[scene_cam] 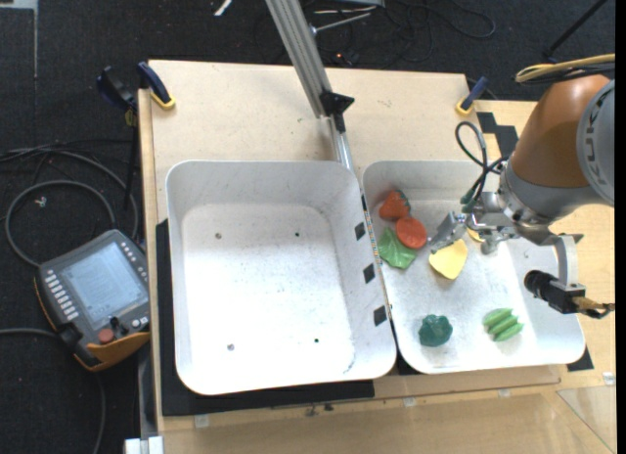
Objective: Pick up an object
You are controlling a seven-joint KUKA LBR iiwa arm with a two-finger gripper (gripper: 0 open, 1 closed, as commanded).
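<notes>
A: Camera view, item 1: metal two-finger hand [458, 234], fingers apart, nothing between them, just above the flat yellow plastic wedge [448, 262] in the right white bin [548, 349].

B: Step: approach. Next move: descend, close on wedge.

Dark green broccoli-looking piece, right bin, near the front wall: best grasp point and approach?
Probably straight down onto the dark green piece, closing across its rounded body at the widest part. It sits alone on the right bin floor, apart from the light green ridged piece and the yellow piece, so fingers have room either side. The front wall lies close, so set the fingers left-right rather than front-back.
</notes>
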